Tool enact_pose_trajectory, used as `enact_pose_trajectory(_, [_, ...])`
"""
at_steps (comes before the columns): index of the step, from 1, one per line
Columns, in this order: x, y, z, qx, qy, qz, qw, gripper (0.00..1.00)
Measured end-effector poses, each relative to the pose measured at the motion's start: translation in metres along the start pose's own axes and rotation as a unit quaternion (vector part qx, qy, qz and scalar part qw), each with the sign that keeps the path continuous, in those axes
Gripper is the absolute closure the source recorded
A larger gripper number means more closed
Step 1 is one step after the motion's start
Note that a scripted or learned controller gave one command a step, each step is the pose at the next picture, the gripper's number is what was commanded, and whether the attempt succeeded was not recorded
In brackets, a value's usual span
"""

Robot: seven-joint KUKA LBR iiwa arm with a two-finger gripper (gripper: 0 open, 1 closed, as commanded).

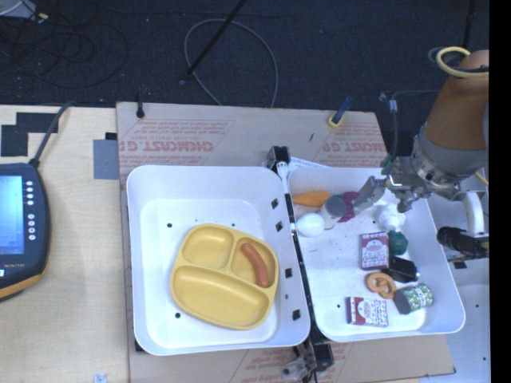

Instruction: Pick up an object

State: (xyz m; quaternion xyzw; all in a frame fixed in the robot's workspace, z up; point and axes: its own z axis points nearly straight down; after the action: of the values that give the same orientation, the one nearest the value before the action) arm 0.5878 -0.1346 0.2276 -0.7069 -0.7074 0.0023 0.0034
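My gripper (388,198) hangs over the back of the right bin (447,313), open, with its fingers (366,194) spread wide and nothing held between them. Just below it lie a small white piece (390,215) and a teal object (397,241). Left of it are a grey-purple object (338,207), an orange carrot (310,199) and a white egg (310,225). Nearer the front lie a red box (374,250), a black object (402,269), a pretzel (380,282), a green can (415,297) and a red-and-white packet (367,310).
The left bin (152,214) holds a yellow divided plate (219,290) with a sausage (256,263) in its right compartment. A tablet-like pendant (20,222) sits at the far left of the bench. Cables run across the dark floor behind.
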Motion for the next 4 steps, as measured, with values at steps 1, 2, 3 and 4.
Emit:
enact_pose_trajectory(1, [-0.058,-0.007,0.077,0.003,0.000,0.002,1.0000,0.00])
enact_pose_trajectory(2, [-0.042,0.052,0.147,0.005,0.001,0.000,1.0000,0.00])
enact_pose_trajectory(3, [-0.024,0.000,0.141,-0.003,0.000,0.002,1.0000,0.00])
enact_pose_trajectory(4, [0.029,0.048,0.146,0.024,-0.003,0.002,0.9997,0.00])
